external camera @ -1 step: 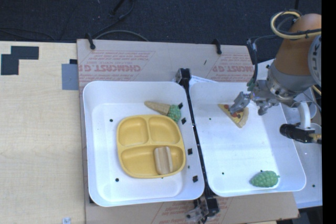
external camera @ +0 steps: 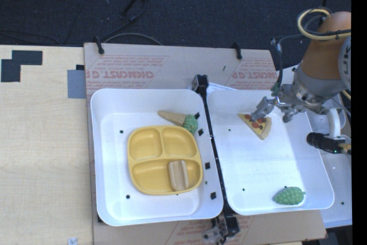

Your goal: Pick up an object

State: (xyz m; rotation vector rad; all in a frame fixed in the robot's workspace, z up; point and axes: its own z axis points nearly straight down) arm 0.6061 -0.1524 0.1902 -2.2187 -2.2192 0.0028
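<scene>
**White bins, arm over the right one: gripper at the pizza slice**

Camera view, fixed overhead, slanted. Two shallow white bins sit side by side on a cardboard sheet printed with red lettering; a light wooden bench surface fills the left of the frame.

Left bin: a yellow divided plate lies near its centre, with a tan hot-dog-like toy in the plate's lower right compartment. Just above the plate's upper right edge lies an ice-cream cone toy, tan cone pointing left, green scoop at the right end, close to the black divider between the bins.

Right bin: a toy pizza slice lies in the upper middle of the bin, tip pointing down-right. A green bumpy toy rests near the lower right corner, well apart from the slice.

Arm: grey body with the orange band enters from the upper right of the frame. The gripper reaches left, low over the right bin, its fingers spread a little apart, tips at the upper edge of the pizza slice. Contact looks likely but the slice is not visibly between the fingers; it lies flat on the bin floor.
</scene>
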